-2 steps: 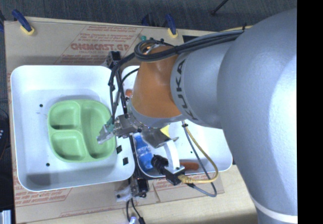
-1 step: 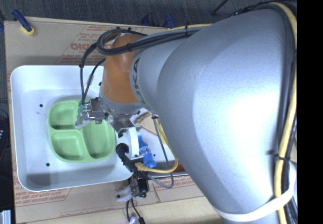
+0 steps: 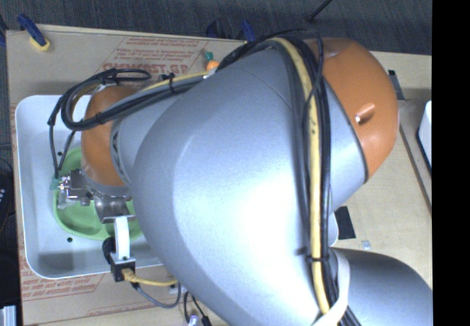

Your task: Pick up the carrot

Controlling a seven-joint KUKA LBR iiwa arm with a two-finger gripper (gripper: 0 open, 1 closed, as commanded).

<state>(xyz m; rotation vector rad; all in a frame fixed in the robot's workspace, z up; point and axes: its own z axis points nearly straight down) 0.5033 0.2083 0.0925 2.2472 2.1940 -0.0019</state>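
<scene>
From the camera above the bench, we see the grey arm [image 3: 242,192] reaching in from the right and covering most of the scene. Its broad grey shell lies across the middle. An orange band [image 3: 371,119] curves over its upper right side, and a second orange section [image 3: 99,152] sits further down, near the wrist. A yellow cable [image 3: 308,141] and black cables [image 3: 73,100] run along the arm, and the black ones loop out over the left bin [image 3: 29,170].

The wrist points down into that left bin. The metal body of the gripper [image 3: 77,196] shows just above a green dish [image 3: 73,220] that lies on the bin's floor, partly under the arm. We cannot tell whether the gripper is apart or together, nor whether it has anything in it, because the wrist hides its tip. A white tag [image 3: 122,238] hangs beside the wrist, over the bin's near wall.

We cannot tell where the carrot lies, as the arm hides most of both bins.

The left bin rests on a printed cardboard sheet [image 3: 147,49]. A blue and yellow clamp [image 3: 33,32] grips the sheet's far left corner. A small orange and green thing [image 3: 211,62], too small to identify, sits at the arm's upper edge. The tan bench [image 3: 411,200] shows on the right.
</scene>
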